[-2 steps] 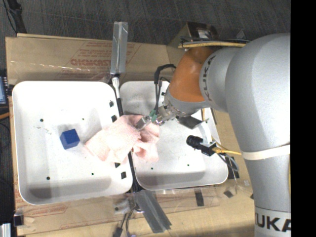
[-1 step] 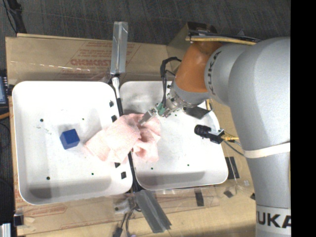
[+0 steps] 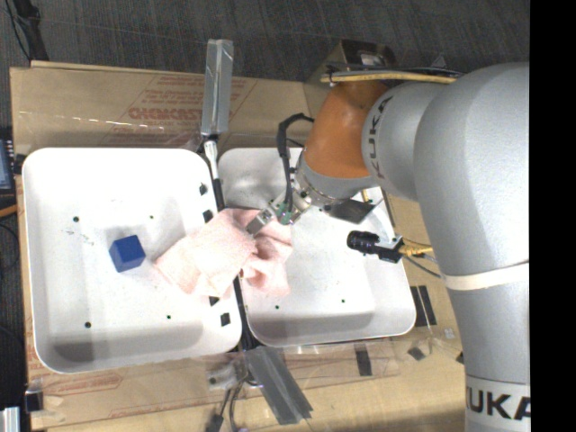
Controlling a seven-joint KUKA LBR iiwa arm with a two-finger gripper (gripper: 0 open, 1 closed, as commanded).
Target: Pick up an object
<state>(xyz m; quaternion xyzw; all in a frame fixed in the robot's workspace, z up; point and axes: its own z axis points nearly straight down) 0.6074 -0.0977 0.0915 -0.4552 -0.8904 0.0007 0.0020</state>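
A pink cloth (image 3: 220, 255) lies draped over the divider between the two bins, part in the left bin and part in the right. A blue cube (image 3: 127, 252) rests in the left bin (image 3: 54, 187). My gripper (image 3: 267, 219) is low in the right bin (image 3: 342, 313), at the cloth's upper right edge, its tips touching or just over the fabric. The orange wrist band and grey arm loom above it and hide the back of the right bin.
A grey metal bar (image 3: 216, 88) stands upright behind the bins' junction. A black cable plug (image 3: 364, 240) hangs over the right bin. Brown cardboard (image 3: 135, 97) lies under and behind the bins. The big grey arm covers the right side.
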